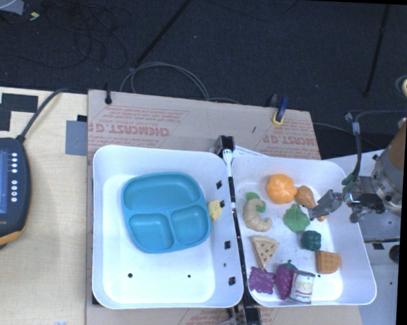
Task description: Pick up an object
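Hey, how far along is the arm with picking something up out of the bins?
Done so far: the arm has reached in over the right bin, with the tool low beside the green toy and the brown piece. In hand: nothing visibly lifted; every toy lies in the bin, and the blue tray sits in the left bin. Left: grip one object and raise it.

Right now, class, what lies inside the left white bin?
Inside the left white bin lies a blue divided tray with three compartments. A small yellow piece sits by the tray's right edge. The bin floor beneath the tray is covered, so anything there cannot be seen.
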Action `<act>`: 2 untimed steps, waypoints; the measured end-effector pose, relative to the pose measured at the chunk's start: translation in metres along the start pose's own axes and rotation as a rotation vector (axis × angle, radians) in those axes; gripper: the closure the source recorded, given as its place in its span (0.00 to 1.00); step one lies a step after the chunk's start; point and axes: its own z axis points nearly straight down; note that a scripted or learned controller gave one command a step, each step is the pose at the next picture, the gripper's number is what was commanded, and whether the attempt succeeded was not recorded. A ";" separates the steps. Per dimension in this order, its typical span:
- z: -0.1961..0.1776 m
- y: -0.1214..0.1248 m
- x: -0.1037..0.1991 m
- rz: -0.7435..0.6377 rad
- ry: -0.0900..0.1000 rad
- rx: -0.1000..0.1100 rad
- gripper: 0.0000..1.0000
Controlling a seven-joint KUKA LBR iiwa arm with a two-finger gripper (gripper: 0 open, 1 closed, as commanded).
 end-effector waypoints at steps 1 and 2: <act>0.079 0.063 0.015 -0.002 0.001 0.002 0.00; 0.200 0.118 0.001 -0.003 0.000 -0.001 0.00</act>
